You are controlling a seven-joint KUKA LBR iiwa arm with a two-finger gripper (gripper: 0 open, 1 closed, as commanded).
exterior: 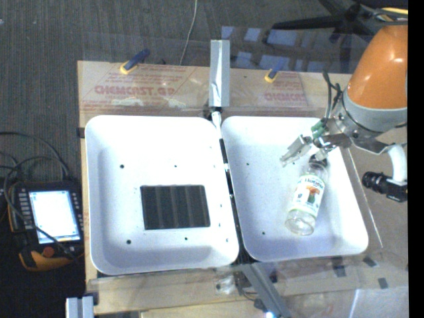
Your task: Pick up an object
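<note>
A clear plastic bottle with a white and orange label lies on its side in the right bin, its cap end pointing toward the far right. My gripper hangs just above and beyond the cap end, tilted toward the left. It is open, with nothing between its fingers. A dark ribbed rectangular pad lies flat in the middle of the left bin.
The grey arm with its orange band comes in from the upper right, over the right bin's far corner. A metal divider post stands behind the seam between the bins. A handheld screen lies left of the bench.
</note>
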